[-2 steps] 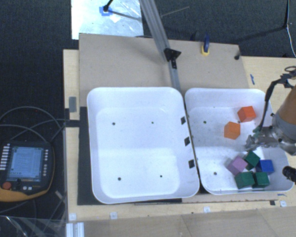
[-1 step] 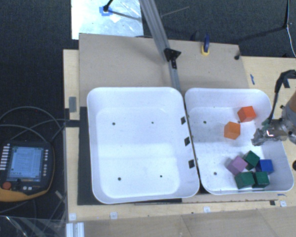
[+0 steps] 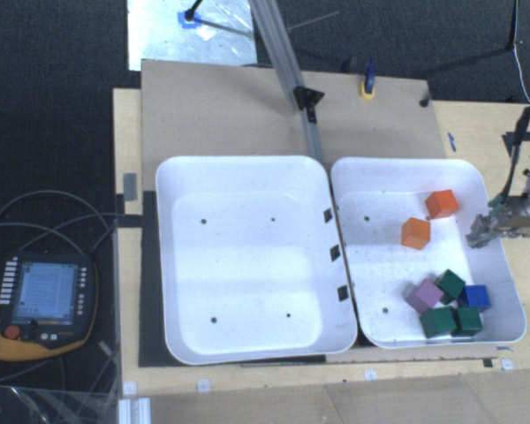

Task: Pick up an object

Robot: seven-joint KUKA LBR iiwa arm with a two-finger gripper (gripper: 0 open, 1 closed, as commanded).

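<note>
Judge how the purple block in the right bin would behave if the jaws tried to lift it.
The purple block looks rigid and flat-faced, so it probably won't roll or flex. It sits tight against a green block, so fingers may nudge that neighbour. It appears small and likely light.

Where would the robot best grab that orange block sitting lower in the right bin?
Probably from straight above, fingers closing on two opposite flat sides of the lower orange block. It sits alone on the right bin floor, with open space all round; the other orange block lies apart, so nothing crowds the gripper.
</note>
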